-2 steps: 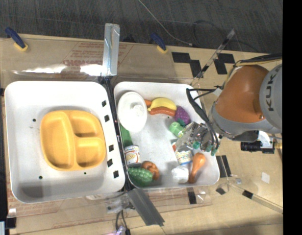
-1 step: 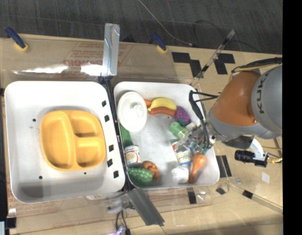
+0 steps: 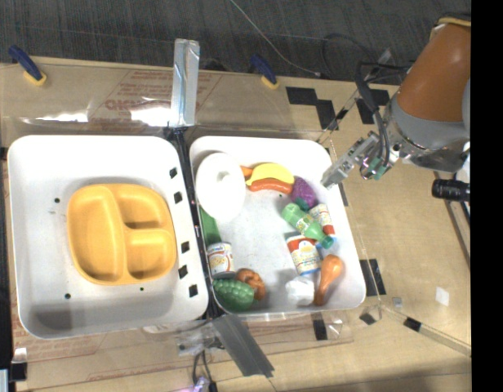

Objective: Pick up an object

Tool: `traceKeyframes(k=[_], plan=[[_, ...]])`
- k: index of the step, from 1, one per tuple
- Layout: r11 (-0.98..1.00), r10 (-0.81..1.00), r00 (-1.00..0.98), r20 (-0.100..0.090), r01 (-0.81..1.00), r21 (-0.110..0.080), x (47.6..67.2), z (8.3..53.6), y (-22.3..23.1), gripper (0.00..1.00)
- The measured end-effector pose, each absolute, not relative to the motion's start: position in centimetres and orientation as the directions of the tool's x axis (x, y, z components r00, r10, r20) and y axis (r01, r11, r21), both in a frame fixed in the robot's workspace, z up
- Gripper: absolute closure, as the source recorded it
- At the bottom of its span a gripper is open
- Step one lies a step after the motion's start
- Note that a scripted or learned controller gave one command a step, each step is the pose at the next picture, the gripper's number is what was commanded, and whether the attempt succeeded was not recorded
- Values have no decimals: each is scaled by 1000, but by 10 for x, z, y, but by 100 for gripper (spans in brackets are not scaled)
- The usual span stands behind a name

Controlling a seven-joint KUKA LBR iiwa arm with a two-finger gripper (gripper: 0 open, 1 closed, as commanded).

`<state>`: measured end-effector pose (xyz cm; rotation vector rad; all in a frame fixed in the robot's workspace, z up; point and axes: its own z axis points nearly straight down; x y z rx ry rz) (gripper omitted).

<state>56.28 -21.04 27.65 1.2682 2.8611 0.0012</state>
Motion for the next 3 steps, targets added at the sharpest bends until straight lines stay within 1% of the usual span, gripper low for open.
traceKeyframes(k=[1,2,3], plan=[[721,693,-721,3,693,0,589,250,-159,100],[760,649,-760,-1,649,-1,624,219,-163,100],[709,705,-709,-4,705,1,639,209,-178,100]])
